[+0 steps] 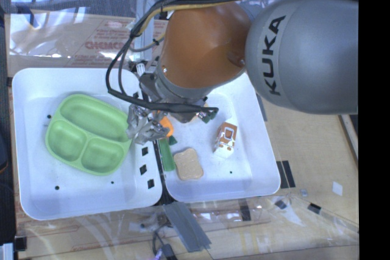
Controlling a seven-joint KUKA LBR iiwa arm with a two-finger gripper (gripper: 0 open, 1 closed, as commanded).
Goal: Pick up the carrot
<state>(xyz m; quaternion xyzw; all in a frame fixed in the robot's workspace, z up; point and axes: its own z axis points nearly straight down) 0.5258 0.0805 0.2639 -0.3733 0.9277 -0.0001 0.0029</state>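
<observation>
Down by the bins' shared edge, the claw (pixel 148 126) sits at the carrot (pixel 163 126); its grip can't be told.

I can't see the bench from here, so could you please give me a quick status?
End effector low over the bins' shared edge. Carrot right beside it, grasp unconfirmed. Green divided plate close on its far side.

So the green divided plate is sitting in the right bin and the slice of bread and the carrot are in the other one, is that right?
Not quite. The camera view shows the green divided plate in the left bin, not the right. The slice of bread and the carrot lie in the other one, the right bin, with the carrot just under the hand.
</observation>
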